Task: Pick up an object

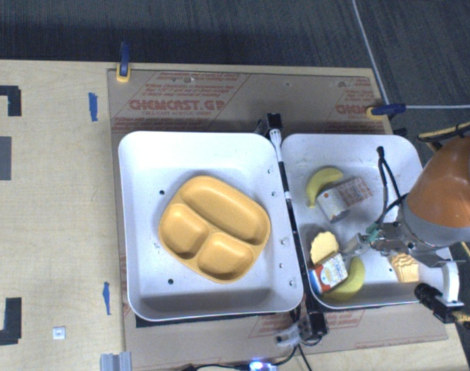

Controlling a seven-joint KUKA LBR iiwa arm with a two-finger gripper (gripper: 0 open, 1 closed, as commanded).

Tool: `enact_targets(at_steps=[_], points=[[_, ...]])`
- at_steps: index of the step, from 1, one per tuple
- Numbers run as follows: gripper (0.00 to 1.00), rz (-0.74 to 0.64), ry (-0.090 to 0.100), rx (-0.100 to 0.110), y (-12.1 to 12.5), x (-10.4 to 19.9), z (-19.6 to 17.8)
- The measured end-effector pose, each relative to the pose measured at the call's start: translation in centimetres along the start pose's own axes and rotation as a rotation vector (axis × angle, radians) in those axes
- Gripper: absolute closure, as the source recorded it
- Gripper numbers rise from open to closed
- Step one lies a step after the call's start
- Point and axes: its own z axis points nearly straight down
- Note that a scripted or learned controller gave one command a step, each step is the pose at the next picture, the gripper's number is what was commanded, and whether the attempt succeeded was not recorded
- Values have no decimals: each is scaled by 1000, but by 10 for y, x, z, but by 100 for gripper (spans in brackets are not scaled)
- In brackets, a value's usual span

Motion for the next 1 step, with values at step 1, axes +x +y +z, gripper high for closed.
enact_targets(at_steps=[1], points=[[100, 2, -4, -7, 2, -1, -11]])
